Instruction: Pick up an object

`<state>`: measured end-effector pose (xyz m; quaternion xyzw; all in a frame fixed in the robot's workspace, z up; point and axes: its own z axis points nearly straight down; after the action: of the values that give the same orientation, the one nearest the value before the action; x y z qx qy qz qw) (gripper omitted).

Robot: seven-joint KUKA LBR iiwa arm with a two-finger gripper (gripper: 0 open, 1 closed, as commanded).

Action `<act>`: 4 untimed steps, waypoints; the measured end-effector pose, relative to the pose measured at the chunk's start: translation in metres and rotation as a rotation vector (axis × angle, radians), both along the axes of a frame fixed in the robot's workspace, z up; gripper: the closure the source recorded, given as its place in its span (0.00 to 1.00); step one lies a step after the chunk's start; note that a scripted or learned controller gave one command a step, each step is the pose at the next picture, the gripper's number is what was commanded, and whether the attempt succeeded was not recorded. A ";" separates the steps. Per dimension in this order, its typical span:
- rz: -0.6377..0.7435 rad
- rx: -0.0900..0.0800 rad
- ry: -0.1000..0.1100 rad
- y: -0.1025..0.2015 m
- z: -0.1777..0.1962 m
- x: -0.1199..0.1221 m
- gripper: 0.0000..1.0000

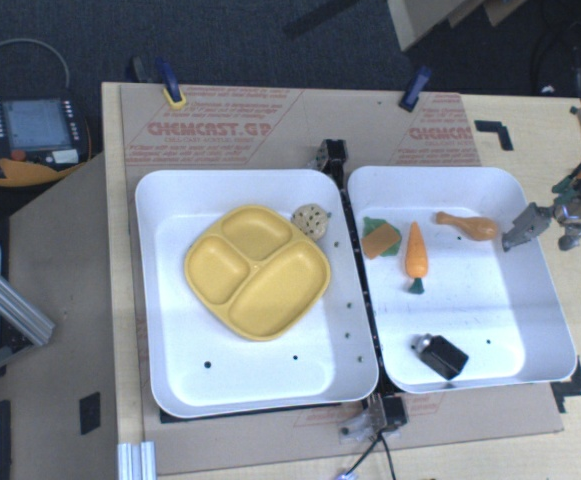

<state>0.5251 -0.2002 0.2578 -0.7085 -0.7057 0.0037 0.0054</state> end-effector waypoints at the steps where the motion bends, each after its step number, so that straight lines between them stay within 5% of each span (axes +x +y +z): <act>1: 0.004 -0.003 -0.013 0.001 0.007 0.003 0.00; 4: 0.004 -0.001 -0.009 0.007 -0.154 0.012 0.00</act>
<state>0.5369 -0.1934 0.1041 -0.7070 -0.7072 0.0008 0.0021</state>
